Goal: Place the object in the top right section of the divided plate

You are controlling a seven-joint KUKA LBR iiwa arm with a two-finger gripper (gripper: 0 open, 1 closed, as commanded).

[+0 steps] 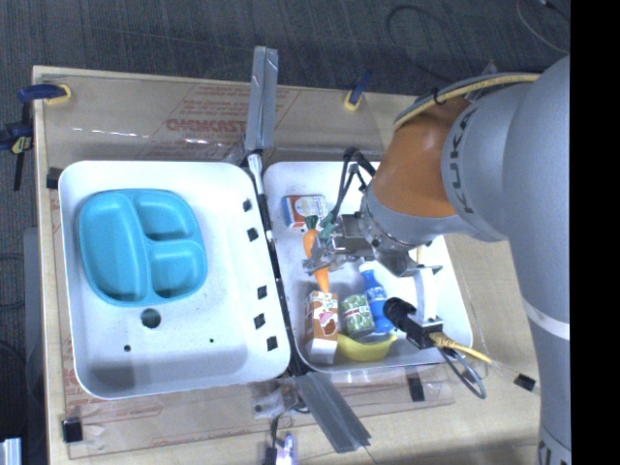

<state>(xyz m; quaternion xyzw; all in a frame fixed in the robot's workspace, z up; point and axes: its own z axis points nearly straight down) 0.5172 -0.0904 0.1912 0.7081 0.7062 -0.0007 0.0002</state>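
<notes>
The turquoise three-section divided plate (142, 244) sits in the left bin (87, 356); I cannot tell the jaws' state.

Even overhead light; glare on white bins (97, 356); soft shadows; slightly soft focus throughout.

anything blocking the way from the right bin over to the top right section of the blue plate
Nothing visible lies on the blue divided plate, and its top right section is bare. Between it and the gripper over the right bin stand only the two bins' low walls, which meet at the middle.
</notes>
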